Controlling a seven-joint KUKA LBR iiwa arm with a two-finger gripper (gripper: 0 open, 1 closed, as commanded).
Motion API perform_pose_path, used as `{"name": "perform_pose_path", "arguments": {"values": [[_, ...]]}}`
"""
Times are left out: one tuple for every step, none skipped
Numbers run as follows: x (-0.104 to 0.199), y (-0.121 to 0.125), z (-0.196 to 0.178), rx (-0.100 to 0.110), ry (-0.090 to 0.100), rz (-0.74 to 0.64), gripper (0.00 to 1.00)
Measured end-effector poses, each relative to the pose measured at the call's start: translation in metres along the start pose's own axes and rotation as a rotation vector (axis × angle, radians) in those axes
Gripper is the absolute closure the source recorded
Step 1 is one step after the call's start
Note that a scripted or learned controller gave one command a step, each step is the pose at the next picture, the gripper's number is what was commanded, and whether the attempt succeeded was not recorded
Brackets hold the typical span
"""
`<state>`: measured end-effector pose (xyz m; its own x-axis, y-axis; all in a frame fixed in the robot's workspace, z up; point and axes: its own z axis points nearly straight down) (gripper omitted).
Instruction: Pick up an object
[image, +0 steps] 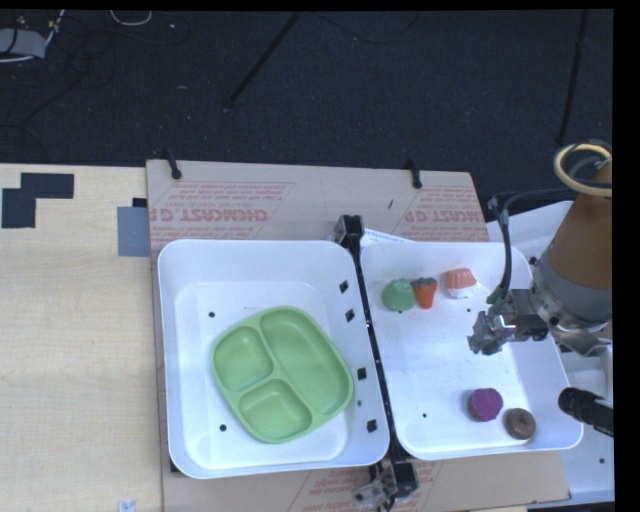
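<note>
Candidates for the pick, all in the right bin (440, 430):
- Purple ball (485, 404): below the claw (487, 335), near, apart from it.
- Brown ring (519, 423): below and a little right of the claw, just beside the ball.
- Green piece (399, 294): up and left of the claw, touching or nearly touching the orange carrot (425, 291).
- Pink-orange piece (459, 280): above the claw, slightly left, near the bin's far wall.

Claw: hangs over bare bin floor on the right side, nothing between its fingers; whether they stand open or closed cannot be told at this size.

Left bin (190, 300): far left of the claw, holds a green tray (282, 372) with three compartments.

Risks, as judged:
- A straight descent from here likely closes on nothing, since no item lies directly under the claw.
- The ball may roll off a glancing finger and bump the ring.
- Green piece and carrot sit so close that a grasp could catch both or knock one aside.
- The pink-orange piece lies close to the wall, which could block a finger.
</note>
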<state>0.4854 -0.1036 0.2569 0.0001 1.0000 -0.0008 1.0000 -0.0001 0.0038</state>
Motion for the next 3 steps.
{"name": "perform_pose_path", "arguments": {"values": [[0.052, 0.015, -0.002, 0.006, 0.002, -0.005, 1.0], [0.107, 0.038, 0.014, 0.007, 0.001, -0.004, 1.0], [0.146, 0.058, 0.026, 0.006, 0.001, -0.002, 1.0]]}}
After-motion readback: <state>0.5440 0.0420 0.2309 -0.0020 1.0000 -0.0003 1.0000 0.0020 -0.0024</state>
